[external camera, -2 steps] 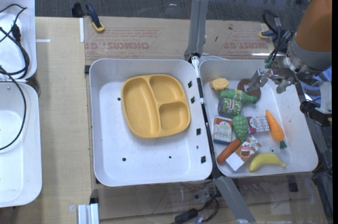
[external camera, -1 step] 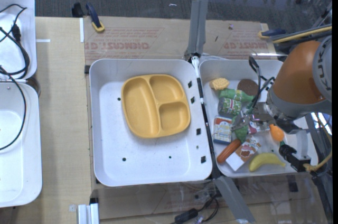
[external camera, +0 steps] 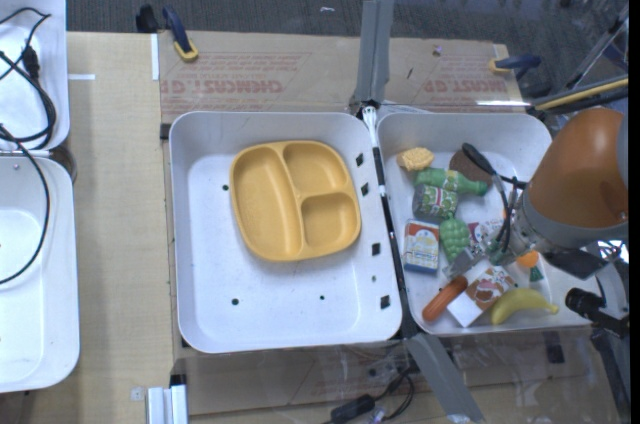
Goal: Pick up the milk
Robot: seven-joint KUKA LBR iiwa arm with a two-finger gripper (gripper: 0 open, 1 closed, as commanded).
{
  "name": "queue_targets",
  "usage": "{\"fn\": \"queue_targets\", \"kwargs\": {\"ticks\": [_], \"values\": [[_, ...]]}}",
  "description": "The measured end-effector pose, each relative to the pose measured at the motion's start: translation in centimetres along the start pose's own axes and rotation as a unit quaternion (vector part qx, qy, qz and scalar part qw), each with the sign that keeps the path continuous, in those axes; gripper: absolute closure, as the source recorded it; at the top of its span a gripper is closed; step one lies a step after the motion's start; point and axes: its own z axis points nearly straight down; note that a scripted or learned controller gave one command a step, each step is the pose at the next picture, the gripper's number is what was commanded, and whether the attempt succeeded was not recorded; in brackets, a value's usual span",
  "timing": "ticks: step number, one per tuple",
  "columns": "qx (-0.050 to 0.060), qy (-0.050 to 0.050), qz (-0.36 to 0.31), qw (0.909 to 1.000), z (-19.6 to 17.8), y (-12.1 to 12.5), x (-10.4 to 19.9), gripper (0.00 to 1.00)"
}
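Note:
The milk [external camera: 421, 245] is a small white carton with a red top and a blue lower half. It lies flat in the right bin [external camera: 392, 134], near that bin's left wall. The arm, with its orange band [external camera: 588, 170], hangs over the right side of this bin. My gripper [external camera: 487, 247] points down into the pile of toys, a short way right of the milk and apart from it. A green toy [external camera: 456, 237] lies between the carton and the gripper. The gripper's tips are lost among the toys.
The right bin also holds corn [external camera: 416, 158], a green bottle [external camera: 443, 191], a carrot [external camera: 443, 299], a banana [external camera: 522, 304] and a white packet [external camera: 480, 291]. A yellow divided plate [external camera: 295, 199] sits in the left bin [external camera: 195, 242]. A grey divider [external camera: 374, 52] stands between the bins.

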Motion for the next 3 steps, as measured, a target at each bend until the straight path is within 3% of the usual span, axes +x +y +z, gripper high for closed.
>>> {"fn": "queue_targets", "kwargs": {"ticks": [1, 2, 3], "values": [[0.000, 0.000, -0.174, 0.9848, 0.0, -2.5, -4.2, 0.00], [-0.002, -0.005, -0.171, 0.9852, -1.0, -2.3, -4.5, 1.00], [0.004, 0.005, -0.225, 0.9743, -13.8, 8.1, -7.5, 1.00]]}}
